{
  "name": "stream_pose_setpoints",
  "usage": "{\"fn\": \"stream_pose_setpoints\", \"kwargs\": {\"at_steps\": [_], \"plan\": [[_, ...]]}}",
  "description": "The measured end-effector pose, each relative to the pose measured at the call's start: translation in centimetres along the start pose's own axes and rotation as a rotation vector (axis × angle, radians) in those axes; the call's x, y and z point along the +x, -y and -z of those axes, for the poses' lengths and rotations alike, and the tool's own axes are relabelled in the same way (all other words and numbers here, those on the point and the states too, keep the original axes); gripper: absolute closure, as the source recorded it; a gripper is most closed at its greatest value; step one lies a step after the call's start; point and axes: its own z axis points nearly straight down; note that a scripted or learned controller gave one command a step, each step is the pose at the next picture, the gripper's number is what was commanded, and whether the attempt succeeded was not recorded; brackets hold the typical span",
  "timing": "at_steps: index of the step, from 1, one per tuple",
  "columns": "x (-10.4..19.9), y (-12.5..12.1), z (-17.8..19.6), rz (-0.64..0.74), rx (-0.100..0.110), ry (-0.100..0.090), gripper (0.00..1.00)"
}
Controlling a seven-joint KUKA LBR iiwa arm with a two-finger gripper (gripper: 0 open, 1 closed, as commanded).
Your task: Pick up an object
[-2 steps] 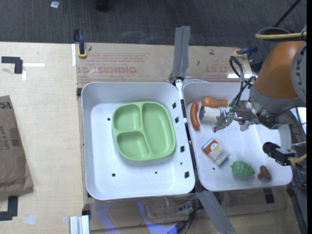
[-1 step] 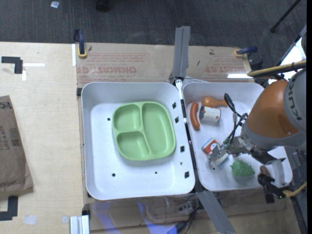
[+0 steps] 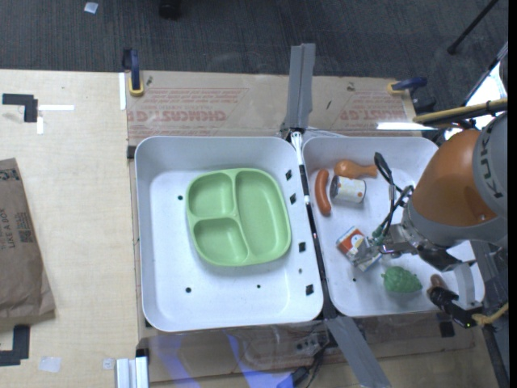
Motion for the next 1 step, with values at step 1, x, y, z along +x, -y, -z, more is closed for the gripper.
{"fn": "stream_pose_setpoints", "kwargs": {"at_steps": [1], "plan": [[4.15, -4.91, 9.19, 0.014, -0.001, 0.001, 1.0]]}}
